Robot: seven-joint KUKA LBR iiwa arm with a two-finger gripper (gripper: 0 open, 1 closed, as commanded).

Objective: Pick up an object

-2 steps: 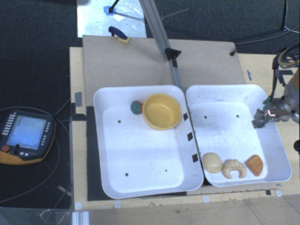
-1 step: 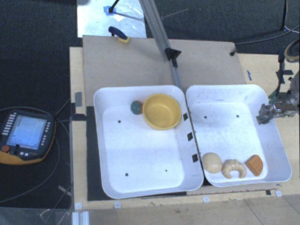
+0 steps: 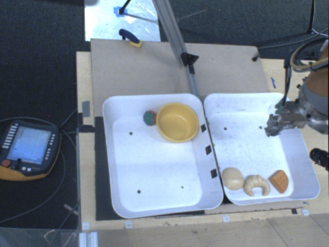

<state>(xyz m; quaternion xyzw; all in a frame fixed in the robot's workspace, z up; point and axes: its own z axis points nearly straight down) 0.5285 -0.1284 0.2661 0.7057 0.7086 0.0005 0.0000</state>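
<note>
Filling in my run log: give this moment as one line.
gripper: over right bin, upper right, nothing seen held | bun, croissant, waffle: front edge | yellow bowl: left bin

bench (image 3: 226, 60) bears two white bins (image 3: 154, 189), seemingly touching.

I've got the arm (image 3: 314, 94) coming in from frame right, grey w/ the orange band up top, wrist angled down and left. Gripper (image 3: 274, 126) sits low at its tip (finger state too blurry to call).
</note>
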